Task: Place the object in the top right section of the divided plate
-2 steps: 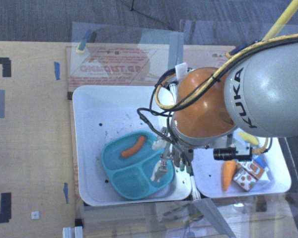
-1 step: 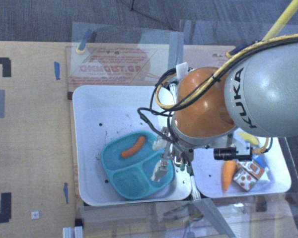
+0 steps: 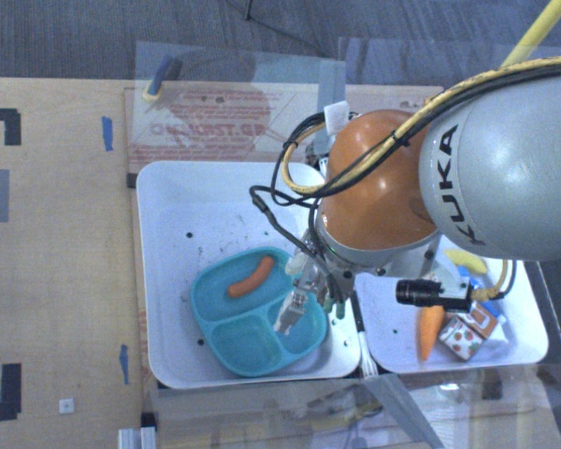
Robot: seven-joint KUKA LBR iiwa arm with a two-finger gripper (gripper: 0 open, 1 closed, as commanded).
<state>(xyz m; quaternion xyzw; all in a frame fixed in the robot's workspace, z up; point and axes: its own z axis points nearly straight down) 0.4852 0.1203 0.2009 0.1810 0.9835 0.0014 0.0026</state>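
A blue divided plate [image 3: 226, 299] lies in the left white bin [image 3: 164, 251]. An orange sausage-shaped object [image 3: 251, 278] rests in the plate's upper section, lying at a slant. My gripper [image 3: 310, 311] hangs over the plate's right-hand section, just right of and below the sausage, and is apart from it. It is open, with only the plate's surface showing between its fingers. The grey arm and its orange band [image 3: 374, 185] cover the top right of the left bin and part of the right bin.
The right bin [image 3: 533, 344] holds a carrot [image 3: 429, 332], a small patterned box [image 3: 466, 335] and a yellow item [image 3: 467, 262] partly under the arm. Cables loop off the wrist over the left bin. A wooden bench top lies to the left.
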